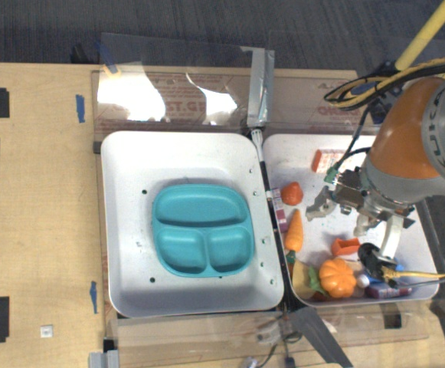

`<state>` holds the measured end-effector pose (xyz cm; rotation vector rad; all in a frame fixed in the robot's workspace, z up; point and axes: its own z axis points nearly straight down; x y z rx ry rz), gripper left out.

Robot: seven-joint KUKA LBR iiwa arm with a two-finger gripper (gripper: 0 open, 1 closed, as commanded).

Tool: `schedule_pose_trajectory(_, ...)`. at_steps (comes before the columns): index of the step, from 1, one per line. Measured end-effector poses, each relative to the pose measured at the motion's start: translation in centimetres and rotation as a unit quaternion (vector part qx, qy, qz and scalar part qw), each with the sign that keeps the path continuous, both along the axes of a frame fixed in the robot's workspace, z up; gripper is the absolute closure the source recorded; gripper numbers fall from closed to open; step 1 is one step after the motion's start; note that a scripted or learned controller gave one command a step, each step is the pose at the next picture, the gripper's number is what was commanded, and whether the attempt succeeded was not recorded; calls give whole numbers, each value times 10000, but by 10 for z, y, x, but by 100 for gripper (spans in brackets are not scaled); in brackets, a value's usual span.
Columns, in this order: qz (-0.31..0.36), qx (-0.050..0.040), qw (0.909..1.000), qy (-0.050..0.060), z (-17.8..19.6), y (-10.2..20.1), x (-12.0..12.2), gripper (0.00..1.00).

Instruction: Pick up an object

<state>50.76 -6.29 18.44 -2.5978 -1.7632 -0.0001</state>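
Wooden worktop (38,228) carries two white bins. Gripper (369,222) hangs over the right-hand bin (299,153) — fingers' state cannot be told. Small orange plastic pumpkin (338,277) lies among toys below; nothing seen lifted — pickup outstanding.

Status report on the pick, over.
Gripper hovering over right bin, nothing seen between its fingers. Small orange block just below it. Pumpkin and carrot close by; teal tray alone in left bin.

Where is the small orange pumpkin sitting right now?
The pumpkin lies in the right bin, near its front edge, below the carrot and left of the gripper.
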Motion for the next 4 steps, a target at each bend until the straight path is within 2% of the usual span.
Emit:
schedule_pose_trajectory(1, -504, -10, 9987, -17, -97, -65, -28, 0)
schedule_pose_trajectory(2, -1024, -12, 9947, 13, -77, -120, -30, 0)
schedule_pose_trajectory(3, -700, -12, 9975, -2, -98, -104, 20, 0)
schedule_pose_trajectory(4, -1307, 5, 9914, 37, -92, -69, -31, 0)
